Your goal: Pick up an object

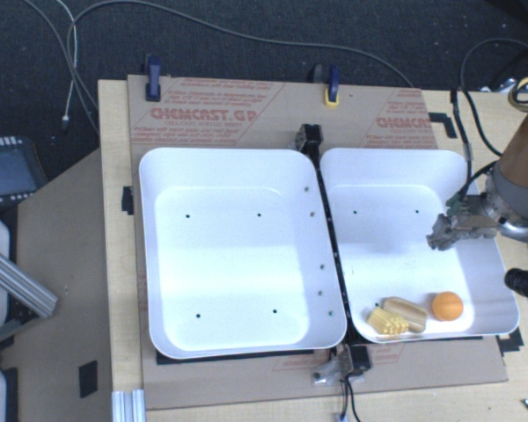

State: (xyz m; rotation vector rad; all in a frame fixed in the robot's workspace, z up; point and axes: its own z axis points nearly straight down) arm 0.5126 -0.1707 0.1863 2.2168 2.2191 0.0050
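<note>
Objects for picking sit along the near edge of the right bin (pixel 422 178): an orange ball (pixel 447 306) toward the right corner, a tan bread roll (pixel 406 309) just to its left, and a yellow corn piece (pixel 387 323) touching the roll on its near-left side. We note the ball lies apart from the roll, with a small gap of white floor between them. All three rest on the bin floor, untouched.

Farther back, the gripper (pixel 442 236) hangs over the right side of the same bin, well apart from the three items. We see nothing between its fingers; whether they are spread or pressed together we cannot tell at this angle.

Beside it, the left bin (pixel 158 236) shares the middle divide. Both bins rest on a brown board (pixel 246 112), fixed at the far edge by two blue clamps (pixel 152 76).
</note>
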